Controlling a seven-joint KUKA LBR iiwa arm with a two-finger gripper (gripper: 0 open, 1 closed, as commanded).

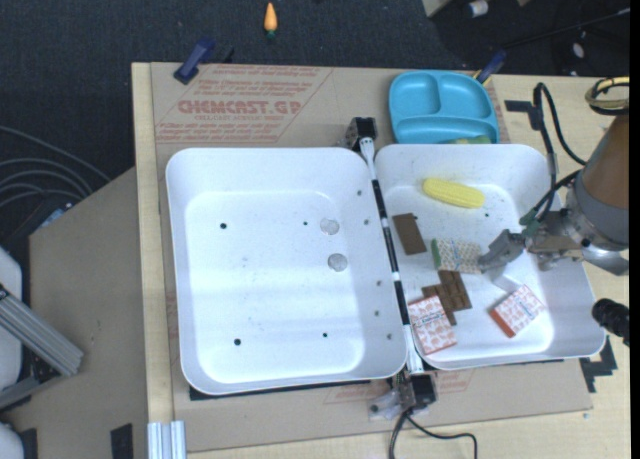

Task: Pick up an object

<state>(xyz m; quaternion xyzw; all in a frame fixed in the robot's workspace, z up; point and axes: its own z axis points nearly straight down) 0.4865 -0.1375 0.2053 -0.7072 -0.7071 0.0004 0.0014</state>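
Grey arm (608, 197), metal claw (497, 257)

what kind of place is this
Likely a robotics lab set up for grasping trials: a robot arm reaches over two white bins on a bench, with toy corn and small packets as test objects.

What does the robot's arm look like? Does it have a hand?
The arm is a fat, rounded tube, orange-brown above and grey below, coming in from the right. Black cables loop beside it. Instead of a hand it has a small grey metal gripper at its tip, over the right bin.
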